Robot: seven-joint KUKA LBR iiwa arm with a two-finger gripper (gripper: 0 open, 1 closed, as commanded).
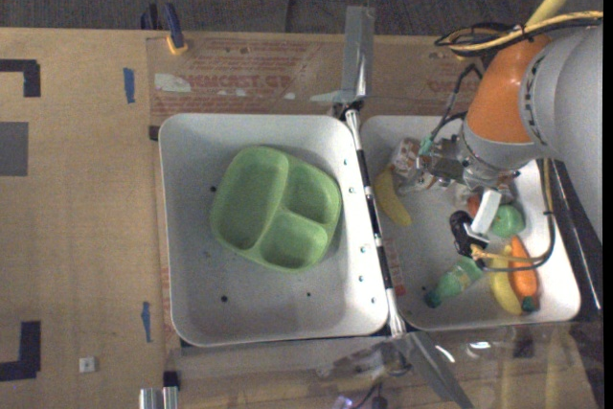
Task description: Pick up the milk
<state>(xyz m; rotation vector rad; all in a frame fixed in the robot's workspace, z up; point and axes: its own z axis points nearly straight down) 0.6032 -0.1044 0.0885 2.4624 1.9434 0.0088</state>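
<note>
Reaching in from the right, the grey arm (560, 101) sets its tool (433, 166) low over the far left part of the right bin (565, 306). The milk (408, 155), a small pale carton with reddish marks, sits there right at the tool's tip, just above a banana (391, 197) by the bin's left wall. The carton looks tilted, but it is too small and blurred to tell its long axis or which way its top points. I cannot tell whether the tool is open, closed, or gripping the carton. The left bin (192, 302) carries a green divided plate (278, 207).
</note>
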